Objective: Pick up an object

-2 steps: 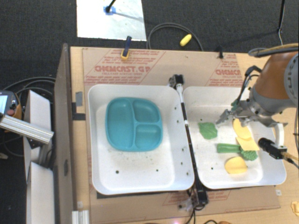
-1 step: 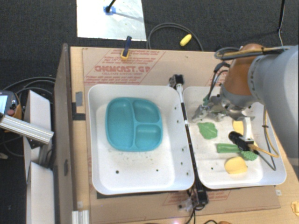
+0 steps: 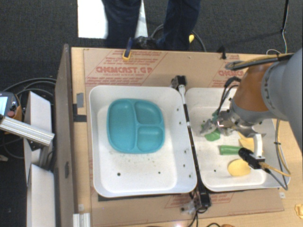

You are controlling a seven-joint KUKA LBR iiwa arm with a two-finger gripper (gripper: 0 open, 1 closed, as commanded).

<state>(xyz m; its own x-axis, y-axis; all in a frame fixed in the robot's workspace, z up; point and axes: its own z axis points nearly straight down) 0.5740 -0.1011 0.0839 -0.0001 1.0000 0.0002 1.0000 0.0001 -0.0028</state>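
My gripper is low in the right bin, near its left wall. A small green object lies just below and beside the gripper tip, partly covered by it. I cannot tell whether it is held. A longer green piece lies a little to the right. A round yellow object rests near the bin's front edge. Another yellow piece peeks out from under the wrist.
The left bin holds a teal divided plate in its upper half. A raised divider separates the two bins. The arm covers the right bin's far right side. A person stands beyond the bench at the top.
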